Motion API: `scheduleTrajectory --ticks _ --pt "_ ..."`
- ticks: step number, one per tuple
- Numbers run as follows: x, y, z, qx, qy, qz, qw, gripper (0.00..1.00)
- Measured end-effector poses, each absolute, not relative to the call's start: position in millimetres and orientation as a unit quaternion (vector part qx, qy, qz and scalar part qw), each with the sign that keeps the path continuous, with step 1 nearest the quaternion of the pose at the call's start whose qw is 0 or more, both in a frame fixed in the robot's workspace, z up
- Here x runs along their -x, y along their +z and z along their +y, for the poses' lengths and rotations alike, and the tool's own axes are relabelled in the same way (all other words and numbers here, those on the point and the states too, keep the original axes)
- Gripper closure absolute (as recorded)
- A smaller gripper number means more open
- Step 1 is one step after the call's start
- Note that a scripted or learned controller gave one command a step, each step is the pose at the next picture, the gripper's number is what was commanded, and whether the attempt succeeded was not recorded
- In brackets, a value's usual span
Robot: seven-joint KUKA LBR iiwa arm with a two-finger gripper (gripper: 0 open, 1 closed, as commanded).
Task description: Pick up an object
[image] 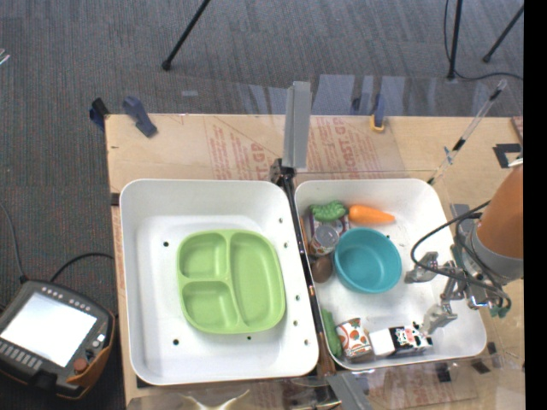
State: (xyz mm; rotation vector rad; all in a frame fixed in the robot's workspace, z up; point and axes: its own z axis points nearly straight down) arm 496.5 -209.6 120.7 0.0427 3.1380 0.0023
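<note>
Grey carpet [256,32] covers the floor behind and to the left of the bench, ribbed in fine lines. Thin black stand legs [190,26] slant across it at the top left, and more stand legs [457,24] rise at the top right. The bench top is a brown board [197,148] with faded red print, and a clear sheet [342,101] stands along its far edge. A blue clamp [138,116] grips its far left corner. On the floor at the lower left lies a handheld screen [53,333] with a dark casing, its display pale and bright.

Orange band above grey wrist, black cable looping beside it, metallic silver hand [438,295]
</note>
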Motion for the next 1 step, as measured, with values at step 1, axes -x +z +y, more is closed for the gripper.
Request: scheduleTrajectory --ticks 1 --pt "-541.2 104.3 -143.1 0.076 -0.006 0.997 0.01 0.0"
